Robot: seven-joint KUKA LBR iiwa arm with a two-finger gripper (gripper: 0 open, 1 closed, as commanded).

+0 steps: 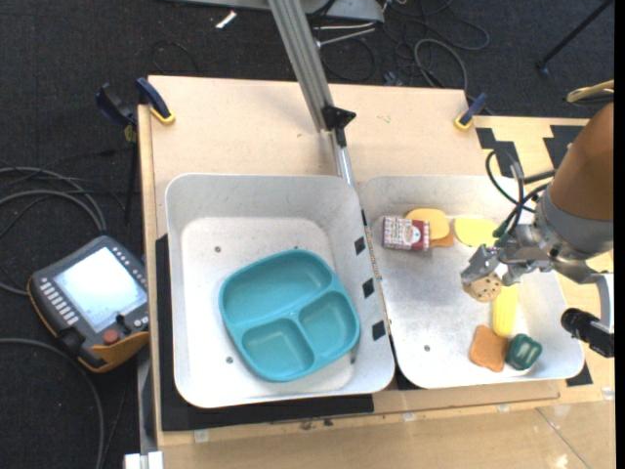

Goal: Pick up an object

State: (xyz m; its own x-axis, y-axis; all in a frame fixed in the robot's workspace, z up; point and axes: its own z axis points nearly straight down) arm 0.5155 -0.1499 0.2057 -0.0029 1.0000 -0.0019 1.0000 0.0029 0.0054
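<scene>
My gripper [485,270] reaches into the right bin [430,311] from the right, on the grey arm with its orange band. Directly under it lies a small beige cube with dark dots [485,288], touching or nearly touching the gripper's tip. In the same bin are a red and white carton [406,233], an orange round piece [435,225] behind it, a flat yellow piece [476,231], a yellow oblong piece [505,312], an orange chunk [487,348] and a green object [523,351].
The left bin [244,203] holds a teal divided tray [288,313]. A slanted metal pole [303,47] ends at the wall between the bins. A teach pendant [88,301] lies on the floor at the left.
</scene>
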